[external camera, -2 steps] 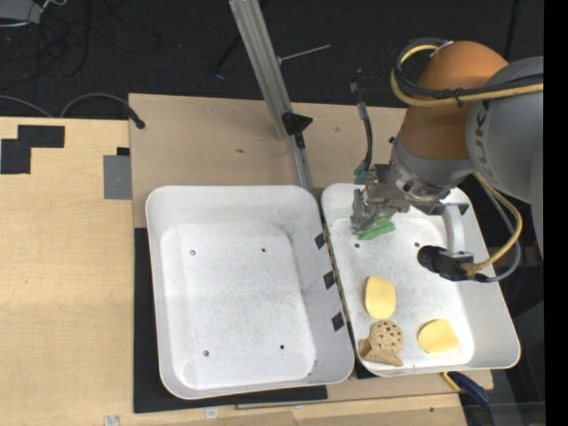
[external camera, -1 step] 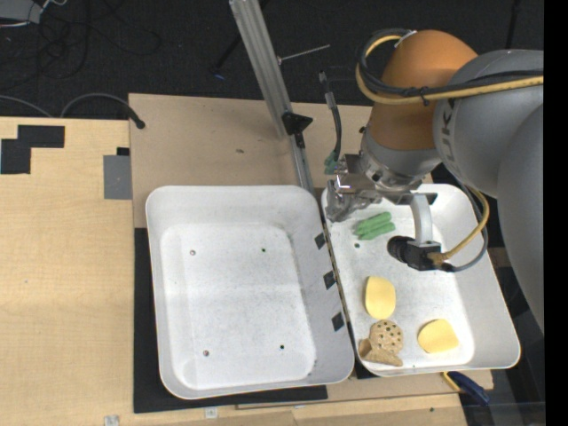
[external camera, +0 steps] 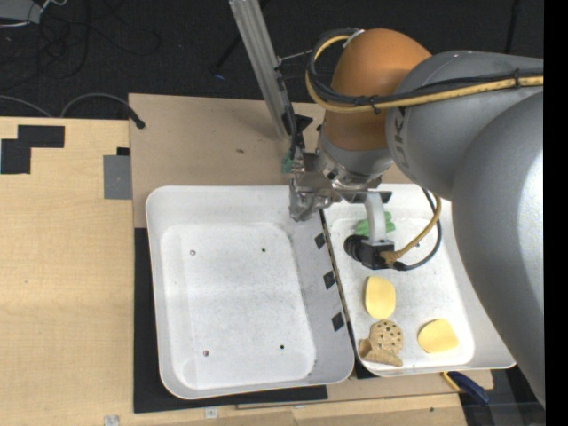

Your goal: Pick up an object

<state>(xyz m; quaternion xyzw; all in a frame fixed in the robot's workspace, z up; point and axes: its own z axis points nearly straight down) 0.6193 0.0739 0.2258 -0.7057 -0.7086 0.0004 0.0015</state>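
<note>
Two shallow white bins sit side by side on a light wooden bench (external camera: 62, 264). The left bin (external camera: 169, 211) has a speckled floor with a few small dark dots. The right bin (external camera: 461, 349) touches it along a shared edge marked with black tabs (external camera: 330, 278). A slanted aluminium rail (external camera: 259, 51) rises behind the bins. Dark cables (external camera: 53, 105) trail across the black floor beyond.
</note>
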